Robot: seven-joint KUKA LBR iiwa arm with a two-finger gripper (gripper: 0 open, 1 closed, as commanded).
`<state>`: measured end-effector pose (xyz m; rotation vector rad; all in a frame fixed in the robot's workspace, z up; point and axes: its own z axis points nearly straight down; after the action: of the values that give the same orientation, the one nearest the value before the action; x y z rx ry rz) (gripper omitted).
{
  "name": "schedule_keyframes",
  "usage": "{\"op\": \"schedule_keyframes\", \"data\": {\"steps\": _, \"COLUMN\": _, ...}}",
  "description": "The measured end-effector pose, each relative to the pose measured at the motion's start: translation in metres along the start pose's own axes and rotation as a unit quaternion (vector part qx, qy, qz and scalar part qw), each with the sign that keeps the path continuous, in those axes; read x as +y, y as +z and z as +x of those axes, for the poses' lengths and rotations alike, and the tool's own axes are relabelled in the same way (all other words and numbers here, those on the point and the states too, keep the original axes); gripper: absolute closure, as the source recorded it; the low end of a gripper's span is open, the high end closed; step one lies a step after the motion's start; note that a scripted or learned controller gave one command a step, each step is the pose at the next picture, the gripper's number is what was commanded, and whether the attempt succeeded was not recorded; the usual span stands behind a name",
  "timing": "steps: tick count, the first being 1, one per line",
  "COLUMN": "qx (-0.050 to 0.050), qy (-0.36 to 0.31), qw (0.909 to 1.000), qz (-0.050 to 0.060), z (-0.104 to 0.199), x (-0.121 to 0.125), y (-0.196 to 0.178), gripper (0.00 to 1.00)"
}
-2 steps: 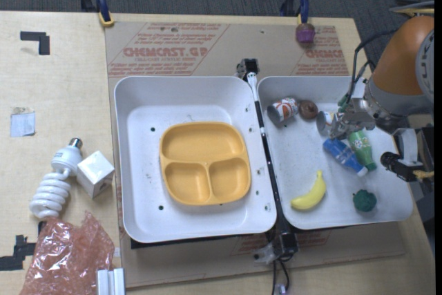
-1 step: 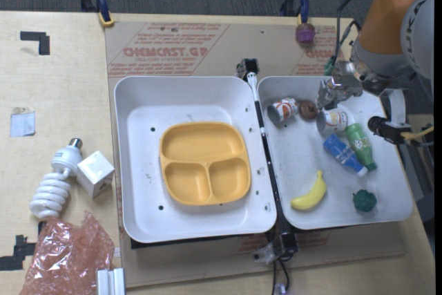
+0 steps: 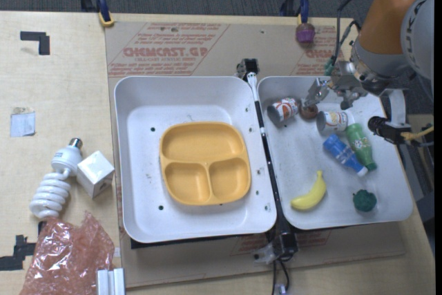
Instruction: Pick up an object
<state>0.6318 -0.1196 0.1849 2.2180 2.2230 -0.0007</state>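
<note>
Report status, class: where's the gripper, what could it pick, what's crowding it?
Gripper low over right bin, far end. Small can and brown object just beside it. White jar, green bottle crowd close.

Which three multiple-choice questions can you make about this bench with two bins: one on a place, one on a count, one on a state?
1. Where does the yellow plastic banana lie?
A. in the right white bin
B. on the yellow divided tray
C. on the bench beside the bulb

2. How many compartments does the yellow divided plastic tray have?
A. two
B. three
C. five

3. How is the white spiral light bulb placed?
A. standing upright in a bin
B. inside the tray
C. lying on its side on the wooden bench

Answers: 1 A, the banana rests on the right bin's floor; 2 B, one wide section and two smaller ones; 3 C, it lies outside the bins beside a small white cube.
</note>
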Motion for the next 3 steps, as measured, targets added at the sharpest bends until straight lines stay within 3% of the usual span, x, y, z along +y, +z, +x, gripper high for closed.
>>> {"op": "schedule_keyframes", "data": {"steps": 1, "qx": -0.002, "qy": 0.002, "qw": 1.0000, "qz": -0.006, "z": 0.011, "x": -0.007, "y": 0.072, "gripper": 0.00}}
{"op": "schedule_keyframes", "data": {"steps": 2, "qx": 0.000, "qy": 0.002, "qw": 1.0000, "qz": 0.000, "z": 0.024, "x": -0.048, "y": 0.092, "gripper": 0.00}}
{"op": "schedule_keyframes", "data": {"steps": 3, "qx": 0.000, "qy": 0.003, "qw": 1.0000, "qz": -0.001, "z": 0.023, "x": -0.047, "y": 0.082, "gripper": 1.00}}
